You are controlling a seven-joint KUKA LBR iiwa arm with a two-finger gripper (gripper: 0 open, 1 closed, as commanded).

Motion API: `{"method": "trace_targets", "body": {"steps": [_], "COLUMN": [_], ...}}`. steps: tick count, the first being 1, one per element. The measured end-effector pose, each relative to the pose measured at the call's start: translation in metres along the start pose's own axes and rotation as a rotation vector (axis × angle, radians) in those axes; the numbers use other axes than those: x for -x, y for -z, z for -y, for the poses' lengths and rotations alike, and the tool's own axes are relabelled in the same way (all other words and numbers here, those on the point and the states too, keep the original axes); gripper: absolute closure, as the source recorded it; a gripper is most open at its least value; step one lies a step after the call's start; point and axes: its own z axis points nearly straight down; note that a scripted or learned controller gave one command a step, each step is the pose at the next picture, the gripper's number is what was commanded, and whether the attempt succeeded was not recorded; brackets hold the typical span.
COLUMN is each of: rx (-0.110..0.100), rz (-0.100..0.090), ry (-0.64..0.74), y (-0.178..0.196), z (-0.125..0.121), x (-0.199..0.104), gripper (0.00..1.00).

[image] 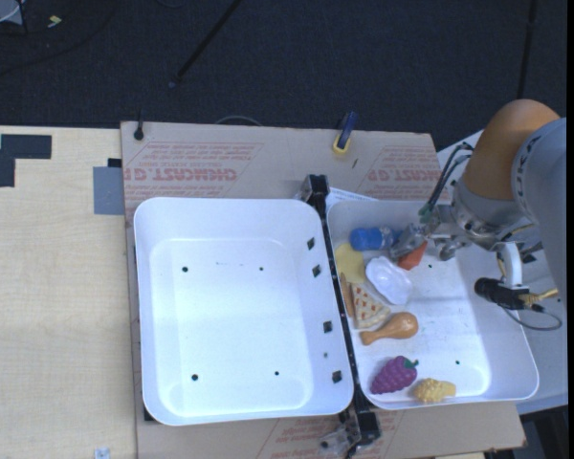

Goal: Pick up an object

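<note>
Tool (413, 247) down in right bin (502, 352), tips at small orange-red piece (413, 254); whether it grips, cannot tell. Blue toy (367, 239) just beside tool, white piece (389, 279) just below. Step, by my reading: grasp attempt. Next: confirm hold on orange-red piece, lift straight up.

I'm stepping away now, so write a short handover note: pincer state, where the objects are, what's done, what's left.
Pincer: low in the right bin, at its upper left, next to a red-orange piece and a blue item.
Also in the right bin: white object, pizza slice, drumstick, purple grapes, small yellow piece.
Done: nothing is visibly lifted.
Left: grip one object and raise it.
</note>
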Motion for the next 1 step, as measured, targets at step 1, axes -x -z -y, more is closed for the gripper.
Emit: {"method": "trace_targets", "body": {"steps": [1], "rx": [-0.002], "rz": [-0.001], "ry": [0.000], "y": [-0.0006], "z": [0.0008], "x": [-0.0137], "gripper": [0.00]}}
